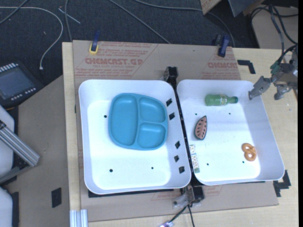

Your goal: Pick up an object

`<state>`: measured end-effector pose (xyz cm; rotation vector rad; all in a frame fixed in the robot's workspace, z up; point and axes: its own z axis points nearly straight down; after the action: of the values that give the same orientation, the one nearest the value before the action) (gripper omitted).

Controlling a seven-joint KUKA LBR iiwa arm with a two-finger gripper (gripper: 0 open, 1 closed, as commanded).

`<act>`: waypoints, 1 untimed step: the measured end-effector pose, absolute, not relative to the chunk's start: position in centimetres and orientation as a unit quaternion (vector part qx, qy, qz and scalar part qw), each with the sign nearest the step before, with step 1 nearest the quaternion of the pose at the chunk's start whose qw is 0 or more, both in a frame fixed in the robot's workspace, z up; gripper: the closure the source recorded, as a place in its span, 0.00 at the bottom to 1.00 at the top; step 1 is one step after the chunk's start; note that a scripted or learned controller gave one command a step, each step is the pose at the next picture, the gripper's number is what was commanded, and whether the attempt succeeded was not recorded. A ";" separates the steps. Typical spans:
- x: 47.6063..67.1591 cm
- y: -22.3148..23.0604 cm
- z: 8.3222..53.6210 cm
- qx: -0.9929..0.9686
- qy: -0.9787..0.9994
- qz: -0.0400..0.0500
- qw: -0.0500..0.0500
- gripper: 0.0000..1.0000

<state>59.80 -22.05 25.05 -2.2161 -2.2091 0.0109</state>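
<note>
My gripper (270, 90) hangs at the far right, just past the right bin's upper right corner, its two fingers spread open with nothing between them. In the right bin (265, 126) lie a green bottle (220, 100) on its side near the back, a brown watermelon-slice toy (201, 127) toward the left, and a pretzel (249, 151) near the front right. The bottle is the closest of these to my gripper, about a hand's width to its left.
The left bin (94, 150) holds a blue divided plate (138, 121). Black clips (171, 74) join the bins along the middle divider. Blue clamps (223, 44) hold the cardboard at the back. Cables trail across the floor behind.
</note>
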 end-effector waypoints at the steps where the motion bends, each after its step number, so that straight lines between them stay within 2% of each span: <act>1: 60.1 -22.0 25.8 -0.707 -0.707 0.000 0.000 0.00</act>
<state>60.07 -21.97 25.85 -2.2206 -2.2217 -0.0002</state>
